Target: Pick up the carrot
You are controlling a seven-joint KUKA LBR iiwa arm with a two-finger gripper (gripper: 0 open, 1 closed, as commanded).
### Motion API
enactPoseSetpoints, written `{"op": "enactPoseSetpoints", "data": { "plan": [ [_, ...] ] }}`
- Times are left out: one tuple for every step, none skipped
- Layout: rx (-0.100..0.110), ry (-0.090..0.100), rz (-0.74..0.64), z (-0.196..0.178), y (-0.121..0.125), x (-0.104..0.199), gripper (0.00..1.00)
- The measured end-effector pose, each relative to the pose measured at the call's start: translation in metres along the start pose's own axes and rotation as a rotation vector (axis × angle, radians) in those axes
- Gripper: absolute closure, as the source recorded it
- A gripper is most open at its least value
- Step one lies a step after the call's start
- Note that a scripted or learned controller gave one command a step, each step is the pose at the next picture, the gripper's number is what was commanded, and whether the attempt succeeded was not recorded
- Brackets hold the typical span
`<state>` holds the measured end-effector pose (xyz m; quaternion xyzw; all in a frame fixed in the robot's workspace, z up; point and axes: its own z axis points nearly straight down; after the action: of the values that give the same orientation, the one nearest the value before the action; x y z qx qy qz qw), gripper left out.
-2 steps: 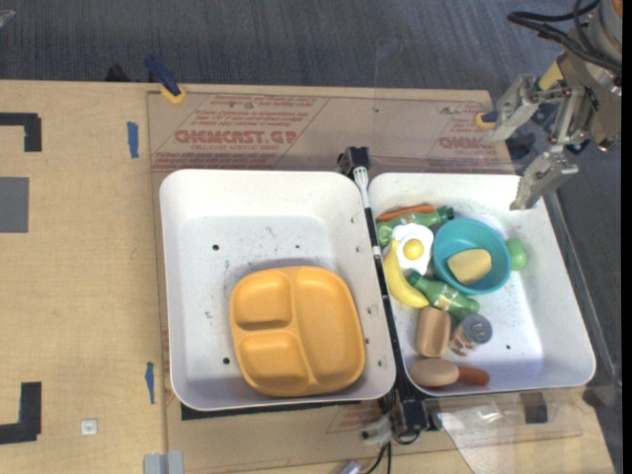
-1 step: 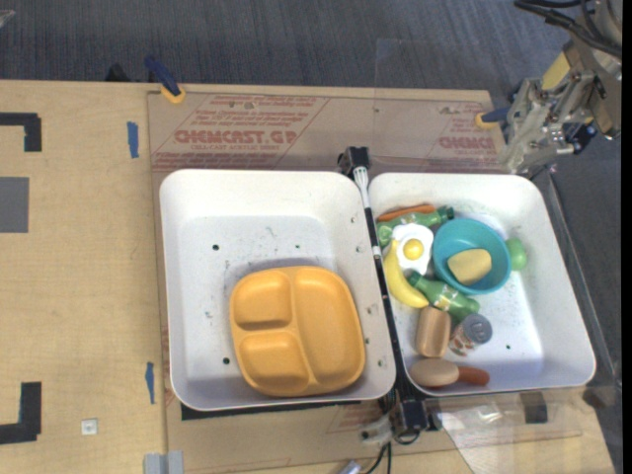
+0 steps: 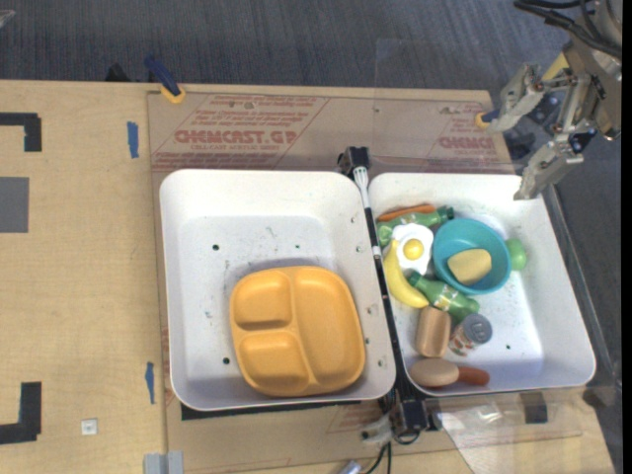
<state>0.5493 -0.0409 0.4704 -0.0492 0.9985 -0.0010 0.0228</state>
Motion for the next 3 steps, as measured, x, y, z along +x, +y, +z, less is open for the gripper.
{"op": "enactPoseSetpoints", "data": {
  "plan": [
    [-0.008, 0.031, -0.222, -0.013, 0.048, 0.046, 0.00],
    [-0.006, 0.019, -0.219, -0.025, 0.048, 0.043, 1.00],
    [-0.007, 0.020, -0.219, -0.024, 0.047, 0.043, 0.00]
  ]
}}
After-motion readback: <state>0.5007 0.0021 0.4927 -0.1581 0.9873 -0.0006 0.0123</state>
